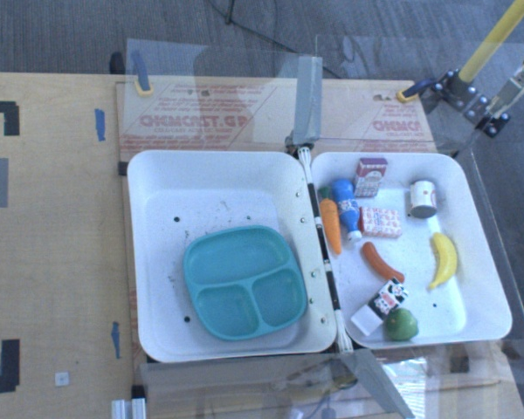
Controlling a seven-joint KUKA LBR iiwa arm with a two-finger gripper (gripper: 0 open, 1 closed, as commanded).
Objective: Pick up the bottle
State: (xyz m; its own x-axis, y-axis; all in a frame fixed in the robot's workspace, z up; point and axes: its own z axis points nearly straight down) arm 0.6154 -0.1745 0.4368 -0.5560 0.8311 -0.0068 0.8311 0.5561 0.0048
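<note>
Plainly the approach is pending; the blue bottle (345, 202) lies untouched beside the carrot (331, 225); gripper state: cannot tell.

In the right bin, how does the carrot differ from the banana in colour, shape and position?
The carrot is orange, while the banana is yellow. The carrot is straight and tapers downward in the view, while the banana is curved. The carrot lies by the bin's left wall, touching the blue bottle; the banana lies near the right side, apart from other things. Both lie flat in the right bin, lengthwise up and down the view.
</note>
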